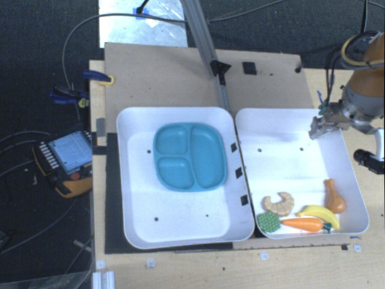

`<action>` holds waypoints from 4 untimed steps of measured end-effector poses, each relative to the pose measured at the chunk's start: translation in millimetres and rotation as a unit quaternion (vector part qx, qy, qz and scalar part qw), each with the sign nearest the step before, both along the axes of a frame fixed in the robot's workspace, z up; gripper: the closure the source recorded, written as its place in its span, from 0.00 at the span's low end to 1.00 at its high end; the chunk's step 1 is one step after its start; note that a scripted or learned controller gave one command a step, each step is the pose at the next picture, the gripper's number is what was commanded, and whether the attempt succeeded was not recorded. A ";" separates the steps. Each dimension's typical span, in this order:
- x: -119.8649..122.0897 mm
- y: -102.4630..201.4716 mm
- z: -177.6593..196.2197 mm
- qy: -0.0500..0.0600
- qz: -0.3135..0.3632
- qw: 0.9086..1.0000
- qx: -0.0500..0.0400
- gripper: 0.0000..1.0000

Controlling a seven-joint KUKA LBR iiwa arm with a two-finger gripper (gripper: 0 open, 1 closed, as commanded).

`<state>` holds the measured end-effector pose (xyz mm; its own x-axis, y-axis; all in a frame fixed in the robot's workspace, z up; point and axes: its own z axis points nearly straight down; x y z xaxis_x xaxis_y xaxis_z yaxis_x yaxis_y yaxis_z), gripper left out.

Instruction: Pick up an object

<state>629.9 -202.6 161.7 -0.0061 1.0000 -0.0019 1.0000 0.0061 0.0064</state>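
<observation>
Over the far right edge of the right bin (301,161) hangs my claw (323,125). I cannot tell if it is wide or narrow from here. The toy food sits well apart from it, in the near corner of that bin: a croissant (278,203), a green broccoli (269,222), an orange carrot (302,224), a yellow banana (320,214) and a brown drumstick (334,196). In the left bin (138,221) lies a blue plate (190,156).
</observation>
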 end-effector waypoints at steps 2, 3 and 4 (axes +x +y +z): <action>8.9 0.7 91.2 0.000 0.001 1.000 0.000 1.00; -14.7 47.0 87.7 0.003 0.001 1.000 0.001 1.00; -27.1 93.7 74.5 0.003 0.001 1.000 0.001 1.00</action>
<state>602.9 -108.9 236.3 -0.0083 1.0000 0.0008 1.0000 0.0083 -0.0004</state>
